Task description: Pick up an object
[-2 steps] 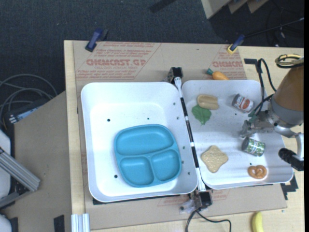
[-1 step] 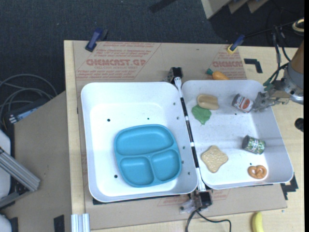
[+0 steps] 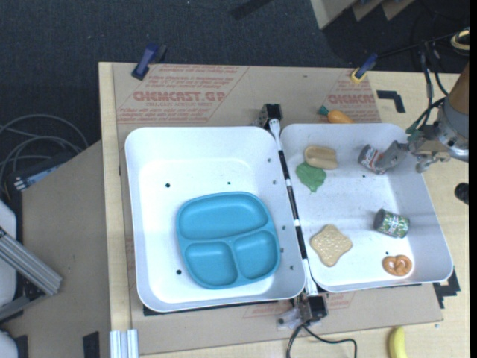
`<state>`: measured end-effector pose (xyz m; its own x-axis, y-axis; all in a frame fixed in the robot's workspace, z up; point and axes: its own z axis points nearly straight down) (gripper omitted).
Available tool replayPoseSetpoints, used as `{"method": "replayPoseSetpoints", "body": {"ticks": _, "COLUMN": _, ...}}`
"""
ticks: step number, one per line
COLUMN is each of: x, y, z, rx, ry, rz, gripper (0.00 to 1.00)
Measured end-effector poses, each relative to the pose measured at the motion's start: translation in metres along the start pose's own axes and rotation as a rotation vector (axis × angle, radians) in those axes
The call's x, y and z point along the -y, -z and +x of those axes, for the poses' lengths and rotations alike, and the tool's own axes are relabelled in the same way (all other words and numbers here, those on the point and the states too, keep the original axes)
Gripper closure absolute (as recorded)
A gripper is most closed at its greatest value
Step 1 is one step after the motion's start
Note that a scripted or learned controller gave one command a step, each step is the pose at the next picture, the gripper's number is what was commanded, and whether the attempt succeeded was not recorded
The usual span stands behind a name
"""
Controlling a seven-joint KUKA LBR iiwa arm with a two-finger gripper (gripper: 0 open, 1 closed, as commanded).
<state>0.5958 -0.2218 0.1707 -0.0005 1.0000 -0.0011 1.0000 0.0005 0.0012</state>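
Note:
The right bin [image 3: 417,192] holds several small items: a tan bread roll [image 3: 320,156], a green leaf piece [image 3: 311,176], a small silvery-red object [image 3: 370,157], a green can [image 3: 392,224] lying on its side, a tan cracker [image 3: 330,245] and an orange pretzel [image 3: 397,265]. My gripper [image 3: 409,156] hangs over the bin's far right part, open, with nothing between its fingers. Its left finger [image 3: 392,154] is right beside the silvery-red object; I cannot tell whether they touch.
The left bin [image 3: 149,162] holds a blue divided plate [image 3: 227,238]. A toy carrot [image 3: 337,115] lies on the board behind the right bin, and a banana [image 3: 397,343] lies at the front edge. Cables hang at the right near the arm [image 3: 458,118].

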Motion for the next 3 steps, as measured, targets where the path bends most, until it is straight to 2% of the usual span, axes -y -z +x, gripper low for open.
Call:
{"method": "replayPoseSetpoints", "body": {"ticks": 1, "x": 0.057, "y": -0.087, "z": 0.003, "rx": -0.011, "ry": 0.004, "rz": 0.004, "gripper": 0.0}}
{"method": "replayPoseSetpoints", "body": {"ticks": 2, "x": 0.057, "y": -0.076, "z": 0.0, "rx": -0.004, "ry": 0.002, "rz": 0.0, "gripper": 1.0}}
{"method": "replayPoseSetpoints", "body": {"ticks": 3, "x": 0.005, "y": 0.01, "z": -0.002, "rx": 0.001, "ry": 0.001, "rz": -0.003, "gripper": 1.0}}
